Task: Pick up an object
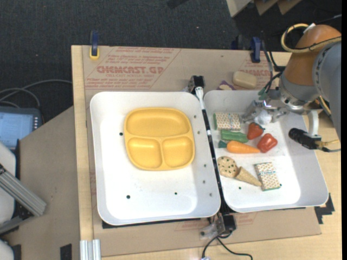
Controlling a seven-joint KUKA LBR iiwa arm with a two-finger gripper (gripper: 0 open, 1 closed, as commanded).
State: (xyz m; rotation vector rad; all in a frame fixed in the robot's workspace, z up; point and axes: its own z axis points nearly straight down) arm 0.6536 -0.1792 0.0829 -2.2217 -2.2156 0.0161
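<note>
Several toy foods crowd the right bin (309, 191) beneath the hand (262, 112); its grip state perhaps unreadable.

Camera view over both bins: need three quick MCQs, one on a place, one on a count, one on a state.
1. Where does the yellow three-compartment plastic plate lie?
A. left white bin
B. right white bin
C. on the cardboard

2. How many red toy peppers lie in the right white bin?
A. none
B. two
C. four

3. How does the orange toy carrot rest?
A. standing upright
B. lying flat on the bin floor
C. on the plate

Answers:
1 A, the plate sits in the left white bin.
2 B, one red pepper and another lie side by side.
3 B, the carrot lies flat below the peppers, apart from the gripper.
</note>
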